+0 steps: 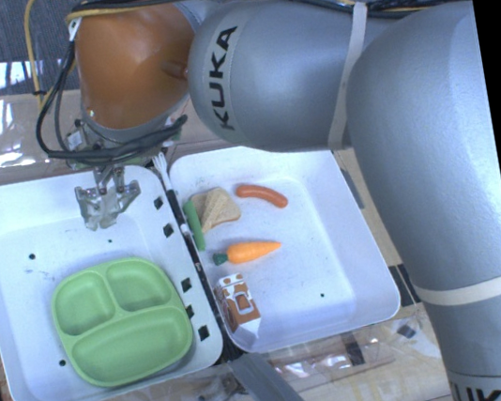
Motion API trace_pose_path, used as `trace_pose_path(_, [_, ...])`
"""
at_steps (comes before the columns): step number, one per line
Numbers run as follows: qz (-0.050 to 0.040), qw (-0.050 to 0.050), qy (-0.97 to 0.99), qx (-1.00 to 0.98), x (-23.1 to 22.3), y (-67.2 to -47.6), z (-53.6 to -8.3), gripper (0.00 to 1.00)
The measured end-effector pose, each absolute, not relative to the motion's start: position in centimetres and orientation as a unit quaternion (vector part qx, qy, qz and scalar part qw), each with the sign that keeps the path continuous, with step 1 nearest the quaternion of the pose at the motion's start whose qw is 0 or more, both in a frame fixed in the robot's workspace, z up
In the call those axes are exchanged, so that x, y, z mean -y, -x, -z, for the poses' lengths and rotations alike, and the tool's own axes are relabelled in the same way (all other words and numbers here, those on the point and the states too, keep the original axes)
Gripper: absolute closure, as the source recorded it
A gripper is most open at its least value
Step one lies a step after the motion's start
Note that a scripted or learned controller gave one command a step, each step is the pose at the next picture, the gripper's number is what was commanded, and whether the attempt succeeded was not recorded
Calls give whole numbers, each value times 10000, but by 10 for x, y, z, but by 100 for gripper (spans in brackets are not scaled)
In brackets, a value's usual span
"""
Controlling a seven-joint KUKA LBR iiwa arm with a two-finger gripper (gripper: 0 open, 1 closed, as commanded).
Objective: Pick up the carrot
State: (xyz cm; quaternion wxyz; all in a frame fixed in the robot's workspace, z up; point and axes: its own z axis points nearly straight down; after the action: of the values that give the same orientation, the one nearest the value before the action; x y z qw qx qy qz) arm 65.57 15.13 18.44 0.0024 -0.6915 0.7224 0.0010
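Carrot point(253, 251) lying mid right bin point(336, 257), well apart from fingers point(104, 202) over left bin's point(8, 283) far edge, narrowly parted, holding nothing.

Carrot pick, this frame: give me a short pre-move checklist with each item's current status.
1. Carrot visible and unobstructed in the right bin: ok.
2. Gripper positioned over the carrot: not ok; it hangs over the left bin, near its top edge.
3. Gripper carrying nothing: ok, nothing seen between its fingers.
4. Space around the carrot: ok; sausage, bread slice and small carton lie apart from it.
5. Green divided plate away from the target: ok, it sits in the left bin.
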Motion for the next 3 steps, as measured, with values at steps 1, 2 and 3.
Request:
trace_pose_path(1, [-8, 31, 7249, -6888, -214, -655, -167, 100])
trace_pose_path(2, [-9, 2, 5719, -8203, -218, -656, -141, 100])
trace_pose_path(3, [10, 51, 4434, -8963, -186, -658, -236, 100])
